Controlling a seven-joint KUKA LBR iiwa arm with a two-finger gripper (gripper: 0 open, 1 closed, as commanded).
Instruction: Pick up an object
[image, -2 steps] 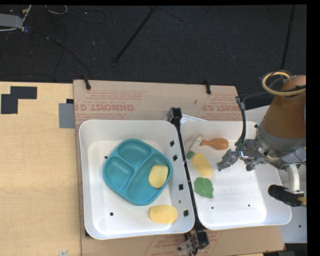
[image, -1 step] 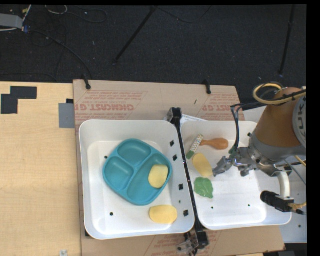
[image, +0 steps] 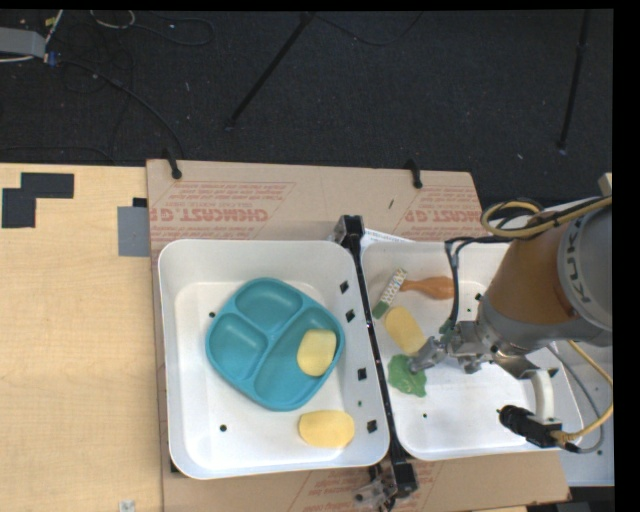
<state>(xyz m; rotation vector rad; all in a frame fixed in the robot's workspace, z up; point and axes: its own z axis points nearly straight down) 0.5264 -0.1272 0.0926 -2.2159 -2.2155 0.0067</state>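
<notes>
Gripper (image: 425, 357) is seen low in the right bin (image: 470, 440), tips right at the green piece (image: 406, 377). Finger state can't be told: the tips are small and blurred against the green, and no object is seen clamped between them. Judgement: green piece is prob. the target, since the tips are angled down-left toward it and stand touching or just above its top edge; which one can't be told.

Arm (image: 535, 290) is brought in from the right at a slant, wrist bent low, presumably so the tips reach the bin's left side near the divider (image: 362, 330).

Green piece: flat, leafy-looking, dark green, irregular outline, lying on the bin floor just right of the divider. Soft/thin by the look of it, so a pinch from above may slip; edge grab is judged more likely to hold.

Other items, right bin: yellow lump (image: 402, 328) just above-left of the tips, near but apart from the green; orange piece (image: 432, 288) further up; small striped item (image: 392, 288) beside it, by the divider.

Left bin (image: 190, 300): teal tray (image: 255, 345), compartmented, w/ a yellow lump (image: 317, 352) in its right compartment. Another yellow lump (image: 326, 428) lies on the bin floor below the tray, apart from it. All well clear of the tips, likely untouched this try.
</notes>
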